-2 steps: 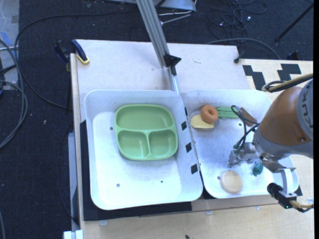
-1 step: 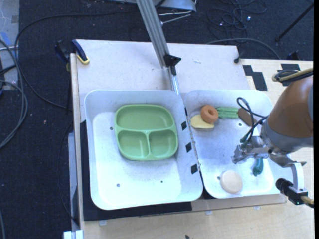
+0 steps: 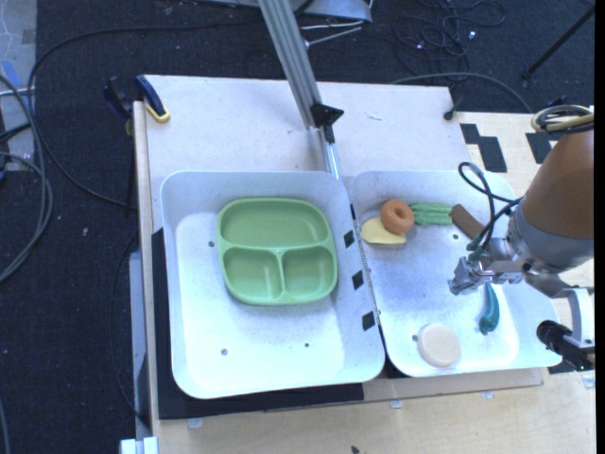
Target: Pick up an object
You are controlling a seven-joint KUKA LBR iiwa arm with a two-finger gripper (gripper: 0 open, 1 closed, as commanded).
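The gripper (image 3: pixel 470 277) stands low in the right bin (image 3: pixel 397 263), toward its 3 o'clock side; whether it is parted or closed cannot be told from this slant, and nothing is visibly held. Just below it, at about 5 o'clock from the tip, lies a slim teal object (image 3: pixel 488 312), the nearest candidate. It appears light, rigid and smooth, likely plastic; judged prone to slip or roll, so a hold across its narrow middle is advised. A round cream disc (image 3: pixel 440 344) lies at the bin's 6 o'clock: flat, hard to get under. At 12 o'clock sit an orange doughnut (image 3: pixel 398 217), a yellow piece (image 3: pixel 382 234) touching it, a green piece (image 3: pixel 430 214) and a brown block (image 3: pixel 466 221). The left bin (image 3: pixel 189 282) bears a green divided tray (image 3: pixel 278 250).
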